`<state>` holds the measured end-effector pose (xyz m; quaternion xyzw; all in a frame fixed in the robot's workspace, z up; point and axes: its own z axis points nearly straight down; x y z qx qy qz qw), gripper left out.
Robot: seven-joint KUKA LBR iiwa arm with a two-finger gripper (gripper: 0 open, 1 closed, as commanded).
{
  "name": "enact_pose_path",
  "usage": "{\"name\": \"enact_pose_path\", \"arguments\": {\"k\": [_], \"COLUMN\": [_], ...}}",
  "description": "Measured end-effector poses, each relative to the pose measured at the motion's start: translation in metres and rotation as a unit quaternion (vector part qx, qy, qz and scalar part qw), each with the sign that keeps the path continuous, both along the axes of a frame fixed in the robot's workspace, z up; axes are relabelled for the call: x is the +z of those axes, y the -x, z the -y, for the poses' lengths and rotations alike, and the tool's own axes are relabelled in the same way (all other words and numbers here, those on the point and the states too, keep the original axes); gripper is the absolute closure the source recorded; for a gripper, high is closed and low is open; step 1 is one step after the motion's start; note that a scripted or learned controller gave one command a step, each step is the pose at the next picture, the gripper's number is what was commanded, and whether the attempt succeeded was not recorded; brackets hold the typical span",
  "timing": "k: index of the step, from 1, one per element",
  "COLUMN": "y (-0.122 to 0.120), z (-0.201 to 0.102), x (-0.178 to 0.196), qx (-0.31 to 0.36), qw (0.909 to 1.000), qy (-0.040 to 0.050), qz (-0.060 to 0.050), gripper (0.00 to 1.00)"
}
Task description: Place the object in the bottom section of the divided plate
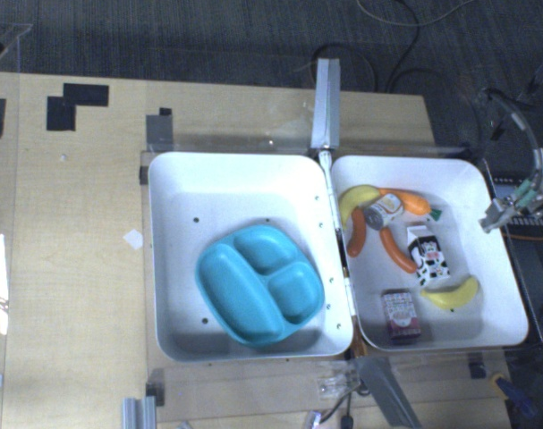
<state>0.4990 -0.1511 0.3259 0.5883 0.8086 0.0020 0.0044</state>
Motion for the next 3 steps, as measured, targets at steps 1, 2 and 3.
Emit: {"name": "enact_pose_path", "arguments": {"k": [1,2,3], "y": [-0.031,-0.158,-0.171], "z": [-0.021,-0.037,-0.063], "x": [-0.103,-0.077,-0.166], "qx": [-0.119,-0.033,0.154], "qw": [0.9929,0.9995,0.9881], "qy": [-0.0014,-0.0002,0.0003], "qz": [-0.003,-0.001,-0.001], "gripper": [1.0,1.0,1.0]}}
